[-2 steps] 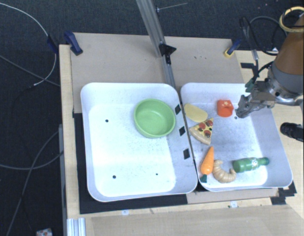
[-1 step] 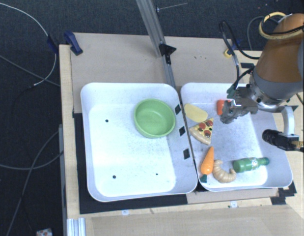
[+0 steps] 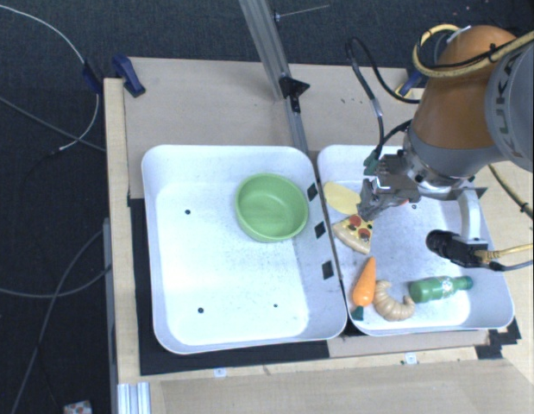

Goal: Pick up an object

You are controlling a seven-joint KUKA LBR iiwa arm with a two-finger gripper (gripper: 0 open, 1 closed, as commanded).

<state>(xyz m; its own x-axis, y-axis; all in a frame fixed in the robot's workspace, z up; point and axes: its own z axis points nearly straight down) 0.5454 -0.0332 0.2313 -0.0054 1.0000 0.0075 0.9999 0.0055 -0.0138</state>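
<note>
My gripper (image 3: 368,209) hangs low over the left part of the right bin (image 3: 491,304), reaching in from the right under the orange-banded arm (image 3: 461,76). Its tip is just above and right of a toy pizza slice (image 3: 353,234), close to it; whether they touch is unclear. A flat yellow piece (image 3: 341,197) lies just left of the gripper. Nearer the front of this bin lie an orange carrot (image 3: 363,284), a tan croissant (image 3: 393,304) and a green bottle (image 3: 439,289) on its side.
A green bowl (image 3: 271,206) stands in the left bin (image 3: 172,317), near its back right. A grey metal post (image 3: 271,50) slants down to the gap between the bins. A black fitting with a cable (image 3: 452,246) sticks out right of the gripper.
</note>
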